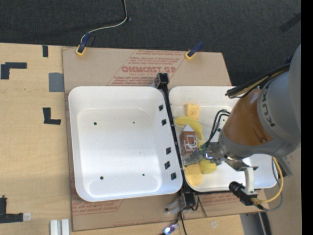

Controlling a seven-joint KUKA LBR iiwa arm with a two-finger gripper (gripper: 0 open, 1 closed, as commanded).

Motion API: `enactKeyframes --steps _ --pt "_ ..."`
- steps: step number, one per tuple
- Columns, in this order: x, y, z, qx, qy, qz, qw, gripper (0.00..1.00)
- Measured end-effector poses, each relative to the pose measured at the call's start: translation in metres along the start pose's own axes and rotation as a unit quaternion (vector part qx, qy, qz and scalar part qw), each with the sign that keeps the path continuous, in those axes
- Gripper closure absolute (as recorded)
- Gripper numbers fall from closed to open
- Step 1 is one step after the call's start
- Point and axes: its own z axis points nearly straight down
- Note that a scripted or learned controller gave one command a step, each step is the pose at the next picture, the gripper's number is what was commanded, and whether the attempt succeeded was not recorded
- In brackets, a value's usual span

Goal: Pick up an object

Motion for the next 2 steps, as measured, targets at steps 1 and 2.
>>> enactKeyframes --steps 1,2 --pt "-0.001 0.001 -0.012 0.0 0.001 0.0 1.0 1.0" --pt "0.059 0.082 -0.107 -0.003 0.001 -0.004 1.0 1.0"
